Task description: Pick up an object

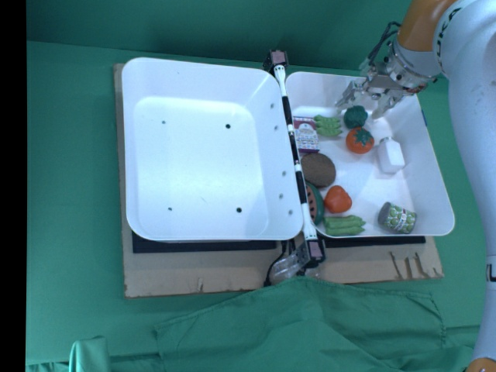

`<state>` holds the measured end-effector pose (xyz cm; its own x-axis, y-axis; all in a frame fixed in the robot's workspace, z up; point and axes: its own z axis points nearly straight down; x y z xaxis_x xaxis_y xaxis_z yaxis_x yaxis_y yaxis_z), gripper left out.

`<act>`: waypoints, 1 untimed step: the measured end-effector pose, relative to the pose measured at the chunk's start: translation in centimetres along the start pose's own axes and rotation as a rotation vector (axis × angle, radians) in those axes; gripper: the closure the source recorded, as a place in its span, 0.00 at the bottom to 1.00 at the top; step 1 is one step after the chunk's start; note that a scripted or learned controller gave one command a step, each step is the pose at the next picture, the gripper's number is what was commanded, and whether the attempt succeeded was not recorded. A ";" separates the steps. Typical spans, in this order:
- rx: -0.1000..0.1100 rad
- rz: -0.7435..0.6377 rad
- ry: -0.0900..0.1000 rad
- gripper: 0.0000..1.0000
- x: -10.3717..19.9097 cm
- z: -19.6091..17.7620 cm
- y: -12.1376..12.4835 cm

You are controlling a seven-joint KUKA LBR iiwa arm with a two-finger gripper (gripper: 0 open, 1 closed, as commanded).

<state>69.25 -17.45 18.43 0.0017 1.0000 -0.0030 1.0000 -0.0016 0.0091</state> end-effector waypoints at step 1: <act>-0.005 0.001 -0.003 0.00 2.6 -0.2 -6.3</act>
<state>62.96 -14.80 18.59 0.0032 1.0000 -0.0062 0.9999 -0.0031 0.0140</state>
